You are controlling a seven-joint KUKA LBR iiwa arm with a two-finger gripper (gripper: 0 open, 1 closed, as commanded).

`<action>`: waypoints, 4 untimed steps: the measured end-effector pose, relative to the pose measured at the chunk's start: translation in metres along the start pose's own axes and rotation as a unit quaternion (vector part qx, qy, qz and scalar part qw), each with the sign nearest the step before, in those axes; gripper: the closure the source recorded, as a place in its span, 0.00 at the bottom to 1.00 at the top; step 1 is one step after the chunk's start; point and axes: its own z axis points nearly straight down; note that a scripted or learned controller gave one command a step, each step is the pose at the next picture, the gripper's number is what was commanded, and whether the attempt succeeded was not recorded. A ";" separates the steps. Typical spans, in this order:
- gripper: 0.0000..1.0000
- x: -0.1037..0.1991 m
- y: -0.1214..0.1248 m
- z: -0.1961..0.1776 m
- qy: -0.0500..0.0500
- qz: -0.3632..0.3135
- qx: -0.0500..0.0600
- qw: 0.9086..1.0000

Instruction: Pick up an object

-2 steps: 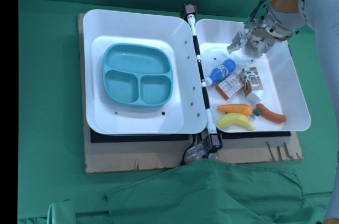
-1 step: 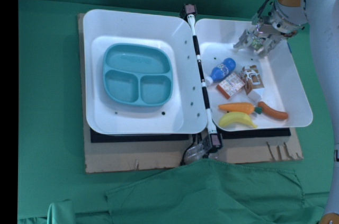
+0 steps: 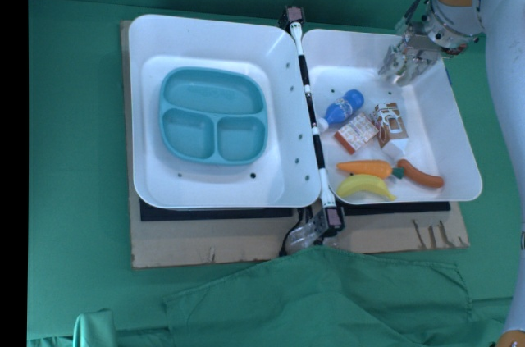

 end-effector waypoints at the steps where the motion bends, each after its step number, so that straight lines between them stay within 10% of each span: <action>1: 1.00 0.037 -0.002 -0.105 0.000 -0.008 -0.028 1.000; 2: 1.00 0.114 0.013 -0.118 0.002 -0.010 -0.023 1.000; 3: 0.00 0.109 0.012 -0.117 0.001 -0.006 -0.022 1.000; 4: 0.00 0.101 0.008 -0.015 0.001 -0.005 -0.016 1.000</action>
